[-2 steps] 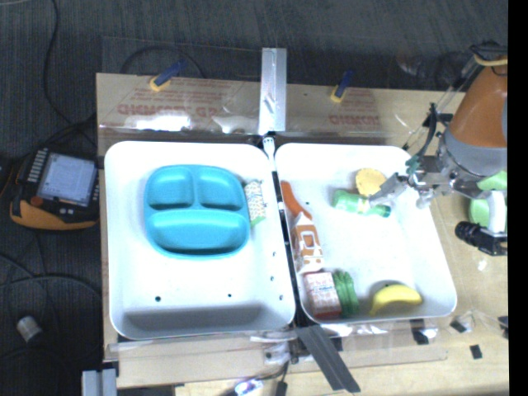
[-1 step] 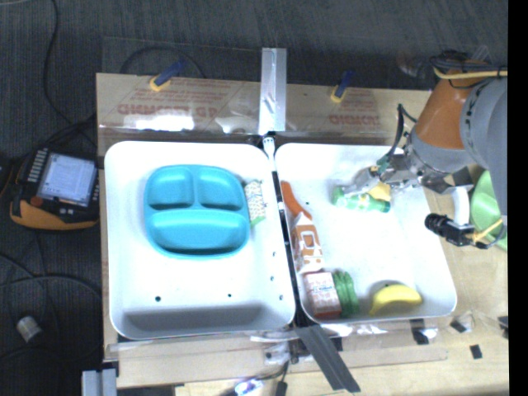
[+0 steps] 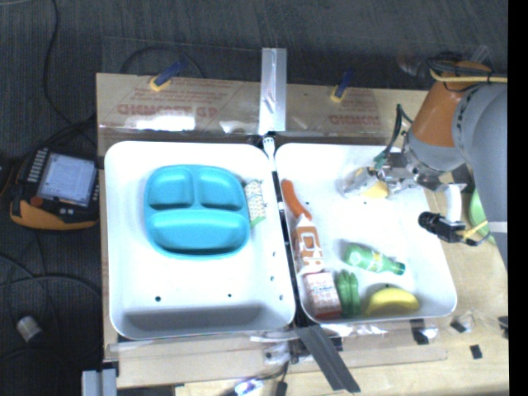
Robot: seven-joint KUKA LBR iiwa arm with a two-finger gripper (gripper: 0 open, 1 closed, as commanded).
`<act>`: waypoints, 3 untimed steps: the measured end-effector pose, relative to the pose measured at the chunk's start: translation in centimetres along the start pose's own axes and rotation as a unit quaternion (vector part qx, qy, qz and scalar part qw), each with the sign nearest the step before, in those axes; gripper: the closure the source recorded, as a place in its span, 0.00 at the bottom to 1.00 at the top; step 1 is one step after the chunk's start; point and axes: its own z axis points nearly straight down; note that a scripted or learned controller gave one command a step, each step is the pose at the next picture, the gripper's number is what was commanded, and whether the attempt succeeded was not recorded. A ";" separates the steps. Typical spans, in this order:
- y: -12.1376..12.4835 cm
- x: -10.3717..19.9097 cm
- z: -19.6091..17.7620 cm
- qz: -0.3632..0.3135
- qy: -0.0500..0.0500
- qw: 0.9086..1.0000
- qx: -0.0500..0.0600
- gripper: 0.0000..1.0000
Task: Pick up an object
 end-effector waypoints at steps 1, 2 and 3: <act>-0.3 -0.3 -0.5 0.001 -0.002 1.000 0.005 1.00; 0.6 3.8 -11.6 0.036 -0.002 0.999 0.008 1.00; -0.3 4.9 -8.3 -0.046 -0.001 0.999 0.009 1.00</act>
